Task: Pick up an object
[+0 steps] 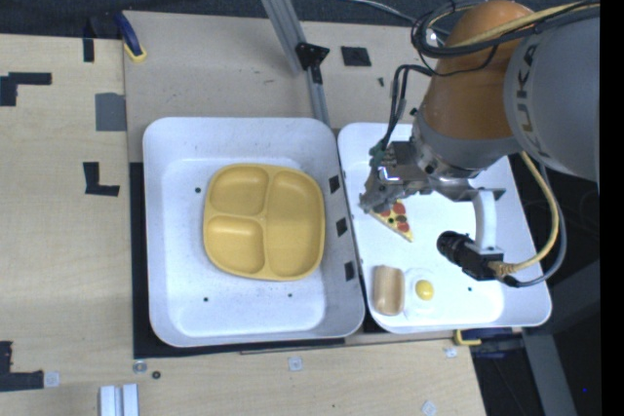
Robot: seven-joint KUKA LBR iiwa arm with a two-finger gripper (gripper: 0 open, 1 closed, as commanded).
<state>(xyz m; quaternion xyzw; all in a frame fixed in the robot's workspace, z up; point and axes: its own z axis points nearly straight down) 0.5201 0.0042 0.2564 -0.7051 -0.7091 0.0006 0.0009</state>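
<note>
The surface (68,239) carries two white bins side by side. The left bin (171,209) holds a yellow divided plate (263,219) lying flat near its middle, well away from the arm, so it plays no part in the reach as things stand.

The right bin (526,302) holds the small things that suit a pick. A pizza slice (398,221) lies flat towards the bin's left edge, about halfway along it. A tan bread piece (388,289) lies near the bin's front left corner, and a small yellow ball (424,288) sits just beside it, apart from it.

The arm reaches in from the right and leans over the right bin, with its orange band above the wrist. The tool (383,195) hangs low over the bin's left side, right at the upper end of the pizza slice, which is likely its target. Whether it touches the slice cannot be told, and whether the tool is open or closed cannot be told either, as the wrist hides it. Nothing is seen held.

The slice lies flat and thin against the bin floor, close to the wall, so a grip on it may slip or catch the wall.
</note>
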